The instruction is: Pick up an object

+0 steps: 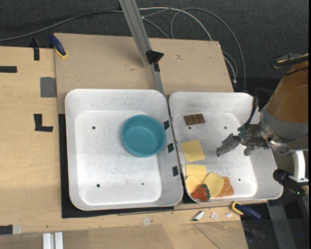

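The bench is a pale plywood top [20, 113] with black tape marks along its left part, set against a dark floor where thin white cables [197, 19] loop at the far side. A slim grey metal pole [137, 27] slants down from the far edge and ends at the seam between the two shallow white plastic bins. The left bin [83, 185] holds a round teal plastic bowl [143, 135], upright, right of the bin's middle and near the shared wall.

The right bin [233, 110] holds the pickable pieces. A small brown chocolate-bar piece [194, 120] lies flat toward the far left, its long axis running left to right. A pale yellow square cheese-like slice [193, 151] lies nearer, just left of centre, slightly skewed. In the near left corner a cluster lies touching: another yellow slice [196, 171], a yellow wedge [214, 182], an orange piece [227, 188] and a red strawberry-like toy [200, 192].

The two-finger gripper [225, 147] reaches in from the right over the right bin's middle, pointing left and toward the near side, with nothing between its dark fingers; how far apart they stand I cannot tell. It hangs right of the square slice, apart from it. The bin floor's right half and far right corner are bare, leaving open room there.
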Controlling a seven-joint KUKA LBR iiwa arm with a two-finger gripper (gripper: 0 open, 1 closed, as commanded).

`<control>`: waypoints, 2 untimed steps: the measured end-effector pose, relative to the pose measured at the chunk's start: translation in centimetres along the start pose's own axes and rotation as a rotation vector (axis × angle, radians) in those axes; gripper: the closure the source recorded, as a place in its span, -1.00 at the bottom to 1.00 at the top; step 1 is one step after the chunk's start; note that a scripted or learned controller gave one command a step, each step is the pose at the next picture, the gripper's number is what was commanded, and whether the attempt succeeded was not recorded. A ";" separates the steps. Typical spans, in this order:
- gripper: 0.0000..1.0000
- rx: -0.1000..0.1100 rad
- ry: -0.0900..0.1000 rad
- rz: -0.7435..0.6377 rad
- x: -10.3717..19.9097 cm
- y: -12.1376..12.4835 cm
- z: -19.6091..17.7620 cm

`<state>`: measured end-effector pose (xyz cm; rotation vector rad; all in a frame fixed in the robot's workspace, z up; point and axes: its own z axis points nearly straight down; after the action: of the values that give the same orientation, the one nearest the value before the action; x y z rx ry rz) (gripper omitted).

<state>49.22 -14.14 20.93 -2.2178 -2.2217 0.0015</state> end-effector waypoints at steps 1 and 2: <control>-1.00 0.000 0.000 0.000 0.0 0.0 0.0; -1.00 0.005 0.000 0.002 -0.9 0.2 5.2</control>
<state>49.40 -15.04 15.75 -2.2171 -2.2176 0.0071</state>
